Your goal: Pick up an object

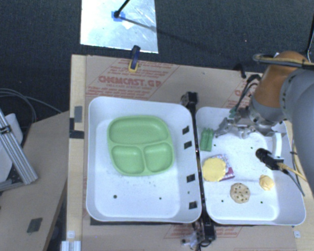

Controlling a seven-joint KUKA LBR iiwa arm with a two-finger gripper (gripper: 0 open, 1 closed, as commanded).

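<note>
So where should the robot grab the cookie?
The cookie lies flat in the right bin, apart from the yellow disc and the small yellow lump. Probably best to come straight down from above and pinch it across its round edge, since its flat pose leaves nothing else to hold.

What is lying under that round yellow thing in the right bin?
A pink item pokes out from beneath the yellow disc at its right edge, on the right bin floor. How far it runs under the disc is covered, so what it is cannot be told.
</note>
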